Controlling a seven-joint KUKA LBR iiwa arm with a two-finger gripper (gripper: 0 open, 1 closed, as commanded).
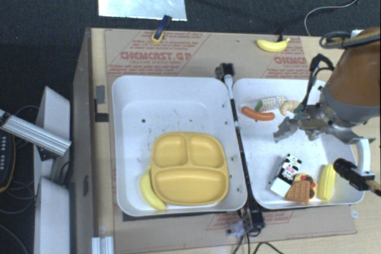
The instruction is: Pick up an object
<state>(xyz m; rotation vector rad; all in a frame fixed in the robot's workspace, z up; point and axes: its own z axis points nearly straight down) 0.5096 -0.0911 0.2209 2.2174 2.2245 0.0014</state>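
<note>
My gripper (284, 129) hangs over the middle of the right bin (256, 187), on the grey arm with the orange band (357, 71) that comes in from the right. Just up and left of it lies a red sausage (258, 113), with a pale speckled piece (275, 102) and a small beige item (290, 107) behind it. Nearer the front edge are a black-and-white cow-patterned box (286, 173), a brown waffle (299, 189) and a yellow corn-like piece (326, 182). I see nothing held in the gripper.
The left bin (128, 128) holds a yellow divided tray (189, 166) with a banana (150, 192) against its lower left side. Another banana (272, 43) lies on the cardboard behind the right bin. A black divider (237, 128) runs between the bins.
</note>
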